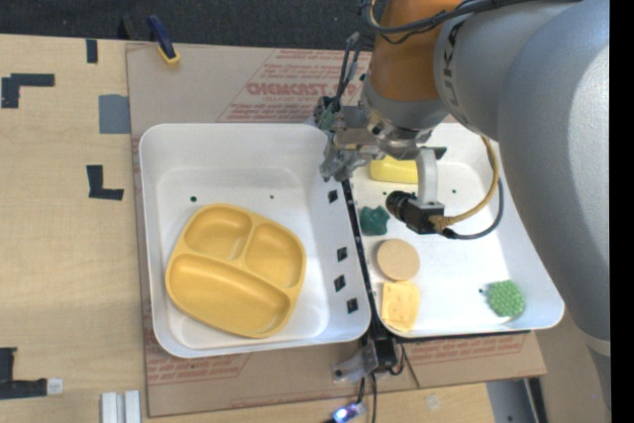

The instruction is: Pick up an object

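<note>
Just under the hand (pixel 381 154), yellow block (pixel 393 171)

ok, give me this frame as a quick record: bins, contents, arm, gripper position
left bin: yellow divided plate
right bin: yellow block, dark green piece, tan round disc, yellow wedge, green bumpy ball
arm: reaches in from the right, over the right bin
gripper: above the divider between the bins, near the far end
held object: none visible
</note>
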You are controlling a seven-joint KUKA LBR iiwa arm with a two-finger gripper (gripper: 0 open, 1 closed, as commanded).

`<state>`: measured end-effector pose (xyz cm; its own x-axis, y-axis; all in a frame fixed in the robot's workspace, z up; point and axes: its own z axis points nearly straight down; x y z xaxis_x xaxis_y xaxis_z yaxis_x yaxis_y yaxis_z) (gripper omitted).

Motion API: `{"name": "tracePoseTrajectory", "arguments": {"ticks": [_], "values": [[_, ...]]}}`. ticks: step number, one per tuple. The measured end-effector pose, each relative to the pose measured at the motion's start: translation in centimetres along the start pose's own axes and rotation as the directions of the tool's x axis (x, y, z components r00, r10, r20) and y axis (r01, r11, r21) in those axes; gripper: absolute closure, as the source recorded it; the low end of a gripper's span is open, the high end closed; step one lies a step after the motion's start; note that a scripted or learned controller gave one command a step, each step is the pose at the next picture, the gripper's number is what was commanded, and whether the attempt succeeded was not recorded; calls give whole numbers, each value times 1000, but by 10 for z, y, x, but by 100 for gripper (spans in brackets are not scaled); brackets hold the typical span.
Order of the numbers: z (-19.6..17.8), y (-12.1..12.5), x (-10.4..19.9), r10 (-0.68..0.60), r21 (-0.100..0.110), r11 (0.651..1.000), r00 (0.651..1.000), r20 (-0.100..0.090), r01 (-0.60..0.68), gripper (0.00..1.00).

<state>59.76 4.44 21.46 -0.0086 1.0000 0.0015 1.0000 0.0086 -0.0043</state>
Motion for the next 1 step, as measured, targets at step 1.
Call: {"name": "tracePoseTrajectory", "arguments": {"ticks": [1], "values": [[10,-3,53,1,3,1000,1000,1,-1,100]]}}
